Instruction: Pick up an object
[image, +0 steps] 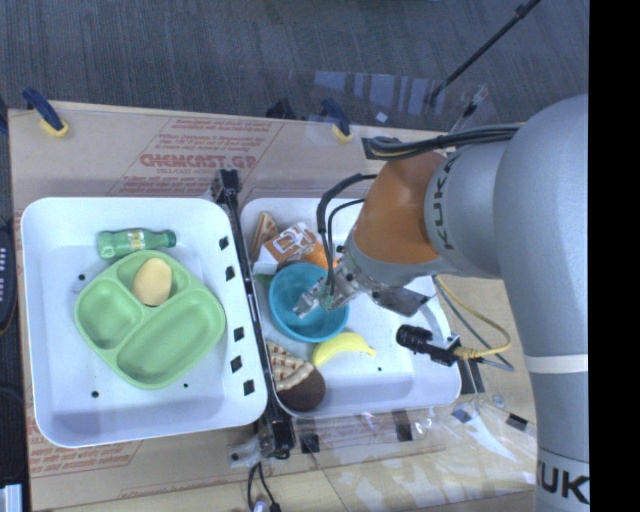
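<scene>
At frame centre the gripper (327, 293) hangs over the blue bowl (300, 300); I cannot tell its grip state. It may slip on the curved rim, nudging the banana (343, 348).

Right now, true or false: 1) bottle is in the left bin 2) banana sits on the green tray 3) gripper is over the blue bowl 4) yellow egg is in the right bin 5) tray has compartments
1) The bottle is in the left bin. True.
2) The banana sits on the green tray. False: it lies in the right bin, just below the blue bowl.
3) The gripper is over the blue bowl. True.
4) The yellow egg is in the right bin. False: it sits in a top compartment of the tray, in the left bin.
5) The tray has compartments. True.
</scene>
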